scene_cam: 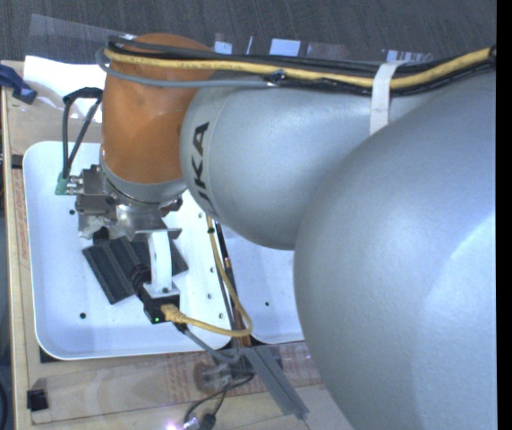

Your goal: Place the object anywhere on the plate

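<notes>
Gripper point(129, 238): low over the left bin's point(59, 330) middle; open or closed, cannot tell. Dark ribbed slab point(113, 271): directly beneath it, possibly the object. Right bin point(269, 316): adjoining, under the arm point(372, 195). Risk: an off-centre grasp slips, so nothing reaches the plate.
</notes>
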{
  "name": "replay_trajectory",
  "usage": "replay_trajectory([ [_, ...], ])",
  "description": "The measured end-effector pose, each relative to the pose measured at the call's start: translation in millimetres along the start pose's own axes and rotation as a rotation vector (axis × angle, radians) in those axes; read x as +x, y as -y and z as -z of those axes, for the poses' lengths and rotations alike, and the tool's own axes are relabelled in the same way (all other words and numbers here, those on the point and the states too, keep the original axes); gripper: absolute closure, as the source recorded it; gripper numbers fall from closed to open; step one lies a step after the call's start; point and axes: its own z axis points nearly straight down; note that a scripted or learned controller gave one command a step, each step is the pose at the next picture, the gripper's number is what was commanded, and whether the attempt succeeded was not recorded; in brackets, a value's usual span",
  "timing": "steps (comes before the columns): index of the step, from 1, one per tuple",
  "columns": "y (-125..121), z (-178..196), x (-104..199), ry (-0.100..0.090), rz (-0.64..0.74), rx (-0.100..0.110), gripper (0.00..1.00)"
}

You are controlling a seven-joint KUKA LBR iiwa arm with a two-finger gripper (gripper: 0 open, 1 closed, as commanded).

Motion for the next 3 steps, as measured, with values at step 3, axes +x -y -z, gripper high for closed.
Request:
replay_trajectory([
  [3,-49,93,-41,-0.002,0.344,-0.006,1.00],
])
